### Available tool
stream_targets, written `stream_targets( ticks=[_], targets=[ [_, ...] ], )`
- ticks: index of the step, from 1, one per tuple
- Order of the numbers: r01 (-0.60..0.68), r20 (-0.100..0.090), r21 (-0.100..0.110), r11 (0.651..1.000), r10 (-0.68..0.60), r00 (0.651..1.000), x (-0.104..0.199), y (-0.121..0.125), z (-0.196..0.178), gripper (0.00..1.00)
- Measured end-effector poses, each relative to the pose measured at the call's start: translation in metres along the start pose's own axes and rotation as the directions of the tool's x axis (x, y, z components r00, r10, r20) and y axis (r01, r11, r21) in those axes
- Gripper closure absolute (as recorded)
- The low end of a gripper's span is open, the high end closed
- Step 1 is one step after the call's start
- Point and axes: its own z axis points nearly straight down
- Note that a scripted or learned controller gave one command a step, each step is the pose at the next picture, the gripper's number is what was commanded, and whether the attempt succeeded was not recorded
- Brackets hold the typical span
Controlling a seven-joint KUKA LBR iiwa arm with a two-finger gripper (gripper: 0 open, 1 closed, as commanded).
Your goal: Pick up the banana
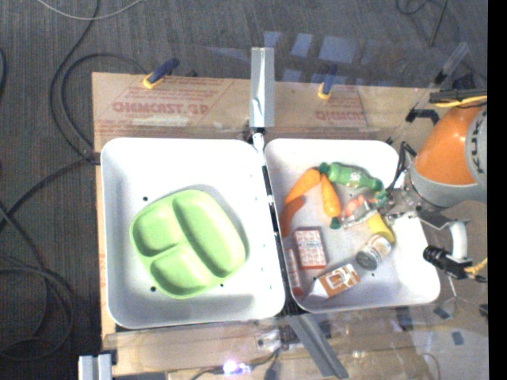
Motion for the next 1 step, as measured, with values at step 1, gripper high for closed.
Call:
stream_targets(
  ticks=[1],
  targets=[
    [-0.001,0.010,-0.005,1.000,0.001,1.000,-0.0028,0.0001,-0.0071,1.00]
  ],
)
